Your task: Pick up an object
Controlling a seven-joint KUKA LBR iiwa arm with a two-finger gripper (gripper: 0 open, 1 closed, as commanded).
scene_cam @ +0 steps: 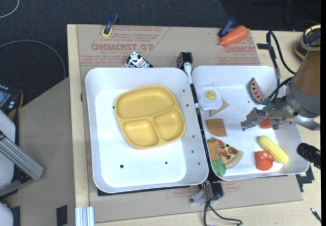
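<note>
Toy pieces lie scattered in the right bin (232, 73), and the gripper (253, 118) hovers low over its middle with dark fingers (249, 121) that look parted and hold nothing. Just behind the fingers, toward the wrist, a small red piece (266, 123) peeks out; whether anything touches it I cannot tell. Taking the gripper as the landmark: a yellow corn cob (273, 149) and a red block (263, 161) lie on its near side, a brown toast slice (217, 127) toward the left bin (102, 118), a pizza slice (224, 152) beyond that on the near side, a fried egg (210, 96) and a watermelon wedge (254, 90) on its far side. This looks like the approach, before any grasp; the next move probably calls for centring over one piece, descending, then closing. Bare floor lies under the fingers, and the bin walls sit well apart from them.
</note>
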